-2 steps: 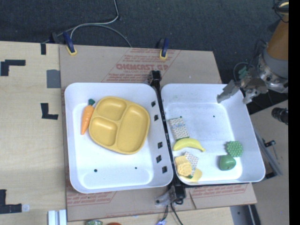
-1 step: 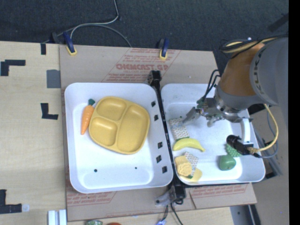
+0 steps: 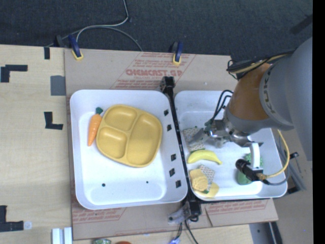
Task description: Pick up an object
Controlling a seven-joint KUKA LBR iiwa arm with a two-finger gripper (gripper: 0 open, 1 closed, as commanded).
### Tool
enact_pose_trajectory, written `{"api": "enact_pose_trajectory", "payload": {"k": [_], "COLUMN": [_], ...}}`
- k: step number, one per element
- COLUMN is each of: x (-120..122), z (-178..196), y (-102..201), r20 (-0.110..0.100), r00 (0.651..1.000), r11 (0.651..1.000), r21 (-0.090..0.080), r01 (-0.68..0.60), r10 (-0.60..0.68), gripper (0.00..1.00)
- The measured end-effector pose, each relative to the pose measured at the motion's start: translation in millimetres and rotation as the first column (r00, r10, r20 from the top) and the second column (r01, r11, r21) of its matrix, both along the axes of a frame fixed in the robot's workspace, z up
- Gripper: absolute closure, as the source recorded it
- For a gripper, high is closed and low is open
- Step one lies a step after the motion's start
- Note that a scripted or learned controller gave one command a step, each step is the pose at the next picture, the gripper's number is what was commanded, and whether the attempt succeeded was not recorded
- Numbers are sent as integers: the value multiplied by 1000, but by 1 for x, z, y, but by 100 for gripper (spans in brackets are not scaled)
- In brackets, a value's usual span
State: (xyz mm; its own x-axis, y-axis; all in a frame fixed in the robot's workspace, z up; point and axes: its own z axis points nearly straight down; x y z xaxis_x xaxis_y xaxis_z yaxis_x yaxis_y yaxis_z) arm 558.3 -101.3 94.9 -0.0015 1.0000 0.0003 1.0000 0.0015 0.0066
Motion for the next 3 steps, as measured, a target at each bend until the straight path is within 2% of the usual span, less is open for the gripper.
{"api": "enact_pose_trajectory", "payload": {"k": [1,2,3], "x": [-18,29,73], "z": [-3,-5,-5], "y": [0,3,7], "r20": [17,1,1], "r00": [1000,1000,1000], "r11": [1000,1000,1000], "r21": [-1,1,0], "r01": [1,0,-1], "r10": [-1,0,1], "gripper": [0,0,0]}}
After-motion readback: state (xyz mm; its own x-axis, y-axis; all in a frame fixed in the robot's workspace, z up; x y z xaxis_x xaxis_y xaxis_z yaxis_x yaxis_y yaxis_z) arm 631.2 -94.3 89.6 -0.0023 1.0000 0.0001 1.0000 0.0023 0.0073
